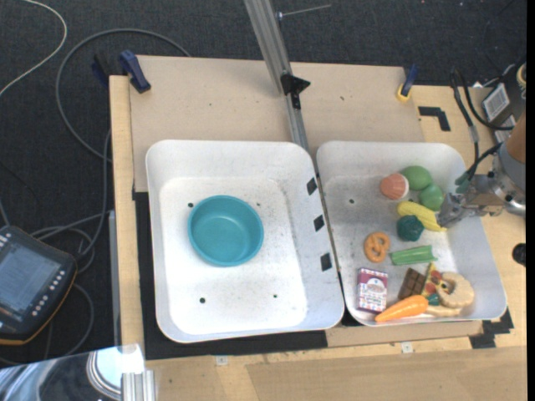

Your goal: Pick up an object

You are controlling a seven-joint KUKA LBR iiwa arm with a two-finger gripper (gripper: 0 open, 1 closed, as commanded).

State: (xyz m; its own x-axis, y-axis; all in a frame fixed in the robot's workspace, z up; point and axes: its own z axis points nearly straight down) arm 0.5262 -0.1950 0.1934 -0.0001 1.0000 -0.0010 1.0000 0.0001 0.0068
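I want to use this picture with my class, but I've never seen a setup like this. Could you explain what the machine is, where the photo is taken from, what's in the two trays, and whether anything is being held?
One camera looks down at a slant on a bench. The robot arm reaches in from the right; its gripper sits low over the right bin, near the yellow banana. I cannot tell whether it holds anything. That bin has toy food: a carrot, pretzel, green pieces and a small pink box. The left bin holds a teal bowl.
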